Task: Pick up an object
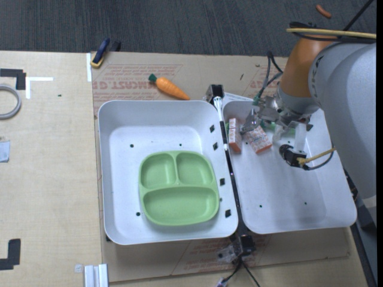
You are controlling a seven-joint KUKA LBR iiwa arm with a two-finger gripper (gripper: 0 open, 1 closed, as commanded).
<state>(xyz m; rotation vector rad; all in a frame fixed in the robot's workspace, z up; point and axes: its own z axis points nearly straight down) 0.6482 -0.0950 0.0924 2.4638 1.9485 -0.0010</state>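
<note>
Single fixed camera, mounted above the bench, looking down at a slant. The left bin (119, 178) sits near frame centre and serves as landmark. Right of it, touching along a shared edge, the right bin (299, 202). Beyond the left bin, toward the top of frame, cardboard sheet (197, 70), then dark floor (149, 11), so the camera faces toward that floor. Right of the left bin, the arm (335, 76) looms large, nearest the lens. Mid-range view; both bins fit whole.

A small red-and-white packet (258, 140) lies tilted in the right bin's (299, 208) upper-left part.
</note>
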